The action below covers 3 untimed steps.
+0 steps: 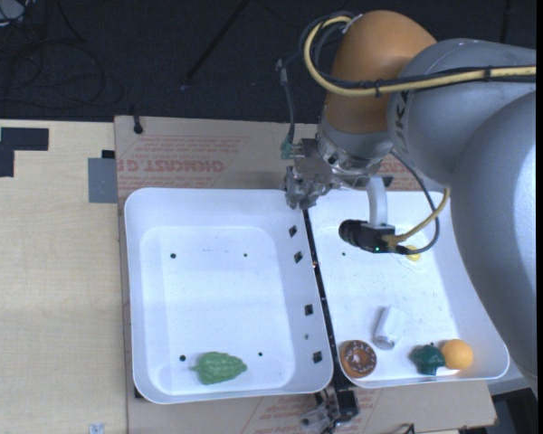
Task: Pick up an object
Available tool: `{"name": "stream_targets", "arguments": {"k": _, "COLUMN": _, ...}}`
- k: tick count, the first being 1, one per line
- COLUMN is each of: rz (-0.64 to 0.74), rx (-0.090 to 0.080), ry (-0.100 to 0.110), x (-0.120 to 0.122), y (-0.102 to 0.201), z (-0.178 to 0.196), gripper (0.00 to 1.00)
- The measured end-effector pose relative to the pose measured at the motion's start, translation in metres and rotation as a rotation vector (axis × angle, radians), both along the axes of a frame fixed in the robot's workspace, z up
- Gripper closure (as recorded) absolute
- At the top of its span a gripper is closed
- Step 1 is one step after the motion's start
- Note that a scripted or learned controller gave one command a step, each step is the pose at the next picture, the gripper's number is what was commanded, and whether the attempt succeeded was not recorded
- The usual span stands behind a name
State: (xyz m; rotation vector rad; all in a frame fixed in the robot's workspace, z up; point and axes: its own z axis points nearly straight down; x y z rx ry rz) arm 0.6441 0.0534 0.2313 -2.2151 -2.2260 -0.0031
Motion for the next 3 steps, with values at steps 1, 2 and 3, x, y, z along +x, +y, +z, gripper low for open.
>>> {"name": "stream_targets", "arguments": {"k": 1, "rz": 0.002, "rx": -0.001, "ry": 0.003, "x": -0.001, "y": 0.084, "z": -0.011, "gripper": 1.00}}
{"name": "stream_targets", "arguments": {"k": 2, "rz": -0.001, "rx": -0.002, "ry": 0.003, "x": -0.006, "y": 0.132, "z": -0.021, "gripper": 1.00}}
{"name": "stream_targets", "arguments": {"k": 3, "rz": -0.003, "rx": -0.005, "ry": 0.011, "x": -0.032, "y": 0.146, "z": -0.073, "gripper": 1.00}}
